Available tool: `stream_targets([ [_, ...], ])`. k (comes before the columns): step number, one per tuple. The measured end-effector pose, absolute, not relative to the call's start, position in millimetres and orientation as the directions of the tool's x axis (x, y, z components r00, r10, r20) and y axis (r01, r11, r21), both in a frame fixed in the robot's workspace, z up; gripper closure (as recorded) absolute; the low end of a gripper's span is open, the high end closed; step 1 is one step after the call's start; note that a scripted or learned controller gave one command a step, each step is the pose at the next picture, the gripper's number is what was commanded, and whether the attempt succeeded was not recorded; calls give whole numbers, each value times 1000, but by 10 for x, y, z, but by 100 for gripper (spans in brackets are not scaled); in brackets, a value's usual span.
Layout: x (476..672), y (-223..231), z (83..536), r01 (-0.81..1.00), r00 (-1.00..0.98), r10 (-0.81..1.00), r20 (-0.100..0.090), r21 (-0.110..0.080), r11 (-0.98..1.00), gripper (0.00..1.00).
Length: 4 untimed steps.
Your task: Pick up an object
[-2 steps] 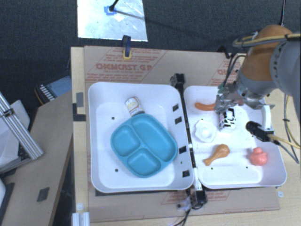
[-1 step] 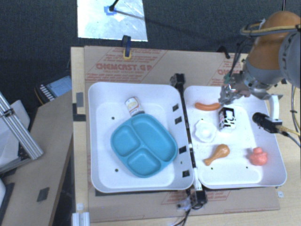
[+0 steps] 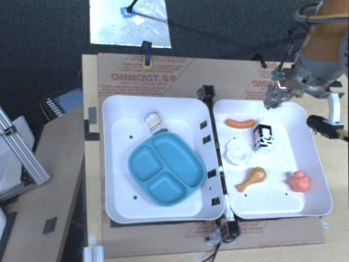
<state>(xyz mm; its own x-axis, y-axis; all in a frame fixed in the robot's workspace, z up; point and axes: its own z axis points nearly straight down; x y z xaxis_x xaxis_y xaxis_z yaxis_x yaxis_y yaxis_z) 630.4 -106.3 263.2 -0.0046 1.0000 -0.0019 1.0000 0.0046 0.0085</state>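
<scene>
The claw [image 3: 271, 101] hovers above the far edge of the right bin [image 3: 313, 146]; its state I cannot tell. Below lie a sausage [image 3: 240, 123], a black-and-white carton [image 3: 263, 138], a drumstick [image 3: 251, 178] and a pink toy [image 3: 299, 182].

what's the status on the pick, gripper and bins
Gripper over right white bin's far rim, nothing seen held. Nearest: orange sausage, black-and-white carton. Nothing in the way.

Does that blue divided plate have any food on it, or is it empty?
Empty. All three compartments of the blue divided plate show bare blue plastic. The small bottle lies beside its upper rim in the left bin, not on it.
</scene>
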Motion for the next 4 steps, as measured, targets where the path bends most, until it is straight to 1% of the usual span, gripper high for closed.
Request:
stream_targets([
  [1, 6324, -456, 2486, 1000, -10, 1000, 2, 2, 10, 100],
  [3, 6497, 649, 2277, 1000, -10, 1000, 3, 2, 10, 100],
  [4, 6449, 1083, 2242, 1000, -9, 1000, 2, 2, 9, 100],
])
